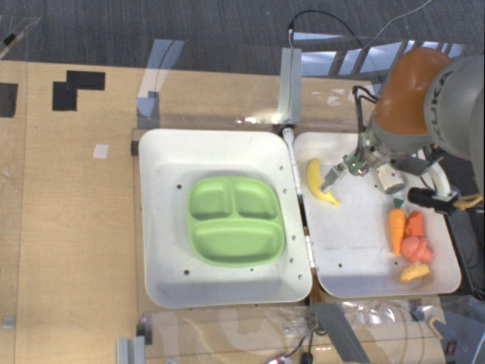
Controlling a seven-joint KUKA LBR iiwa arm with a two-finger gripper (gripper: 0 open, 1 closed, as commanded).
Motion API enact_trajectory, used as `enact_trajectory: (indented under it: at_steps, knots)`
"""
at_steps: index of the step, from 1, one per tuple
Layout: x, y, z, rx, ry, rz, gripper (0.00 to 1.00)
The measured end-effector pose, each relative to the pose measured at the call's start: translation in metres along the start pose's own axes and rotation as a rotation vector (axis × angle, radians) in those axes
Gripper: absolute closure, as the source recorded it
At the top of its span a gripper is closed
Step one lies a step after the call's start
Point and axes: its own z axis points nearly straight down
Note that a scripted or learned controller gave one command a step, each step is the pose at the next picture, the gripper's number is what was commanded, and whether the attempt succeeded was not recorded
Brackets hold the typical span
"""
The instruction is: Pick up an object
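The gripper [333,177] hangs right over the banana [317,182] in the right bin [356,268], so this looks like the approach. I can't tell the jaws' state. Next it needs to straddle the banana and close.

No readable text or labels.

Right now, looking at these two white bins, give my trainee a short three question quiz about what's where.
1. True or false: the green divided plastic plate lies in the left-hand shallow white bin.
2. Multiple choice: the two-finger gripper is nearest which item? A) the yellow toy banana B) the orange toy carrot C) the green plate
3. Fill in: the carrot lies along the ____ side of the right-hand shallow white bin, as the camera sees it.

Key: 1 true; 2 A; 3 right.
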Motion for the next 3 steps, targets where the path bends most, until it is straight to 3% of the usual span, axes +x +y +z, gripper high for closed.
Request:
enact_trajectory:
  at_steps: [1, 2, 3]
  knots:
    - [0.007, 0.001, 0.031, -0.007, -0.005, 0.027, 0.0]
    - [0.008, 0.005, 0.018, -0.014, -0.006, 0.026, 1.0]
    - [-0.021, -0.027, -0.014, -0.001, -0.002, -0.017, 1.0]
